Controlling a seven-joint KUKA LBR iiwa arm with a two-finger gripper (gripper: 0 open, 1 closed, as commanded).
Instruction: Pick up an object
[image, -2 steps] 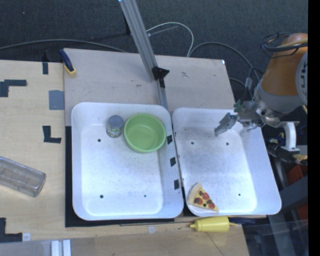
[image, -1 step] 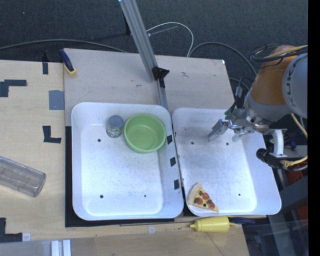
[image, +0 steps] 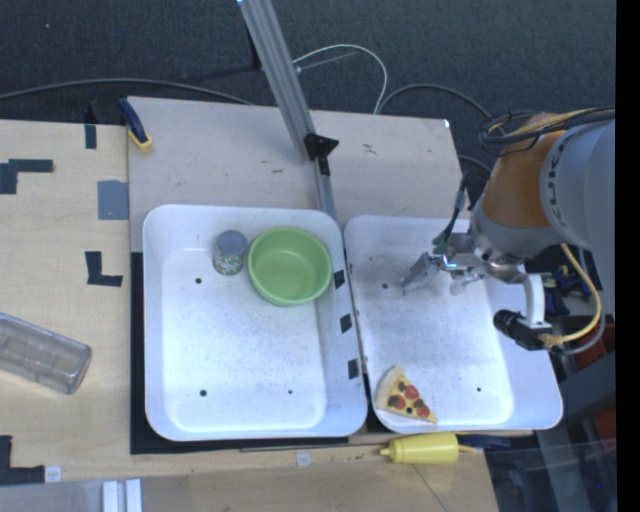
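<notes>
- Camera view: your claw (image: 418, 277) hangs over the upper part of the right bin (image: 520, 405), fingers apart and gripping nothing.
- Nearest pickable thing is the pizza slice toy (image: 404, 395), lying flat at that bin's lower left corner, well apart from the claw and toward the view's bottom.
- Bring the claw squarely over the slice, straddle its narrow width, then descend; it probably sits low, so press close to the floor.
</notes>
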